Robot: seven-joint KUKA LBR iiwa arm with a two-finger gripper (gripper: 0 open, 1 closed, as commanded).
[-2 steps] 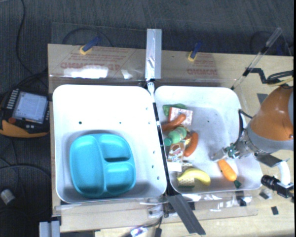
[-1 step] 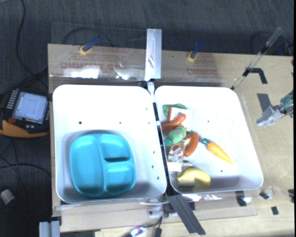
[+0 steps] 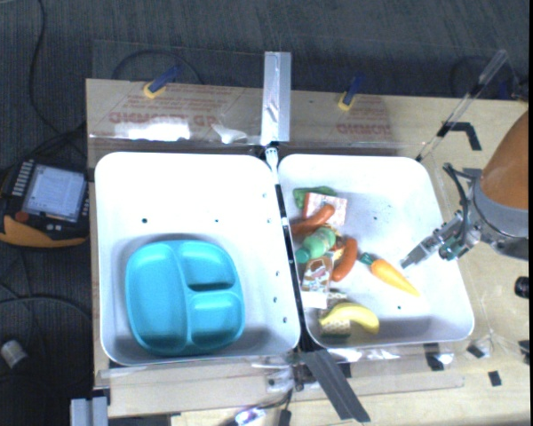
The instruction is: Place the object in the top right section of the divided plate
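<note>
A blue divided plate [image 3: 185, 295] lies in the left bin [image 3: 142, 189], with one large section on its left and two smaller ones on its right. Toy foods lie in the right bin [image 3: 386, 185]: a carrot [image 3: 391, 274], a yellow banana [image 3: 350, 317], a red-orange sausage [image 3: 344, 257], a green piece [image 3: 317, 242] and a small printed packet [image 3: 322, 208]. My gripper [image 3: 424, 252] hangs over the right side of the right bin, just right of the carrot's thick end. Nothing shows between its fingers.
A metal divider [image 3: 284, 238] separates the two bins. A handheld device [image 3: 46, 199] lies on the floor to the left. Clamps and taped plastic sheets sit along the bench's back edge [image 3: 249, 118].
</note>
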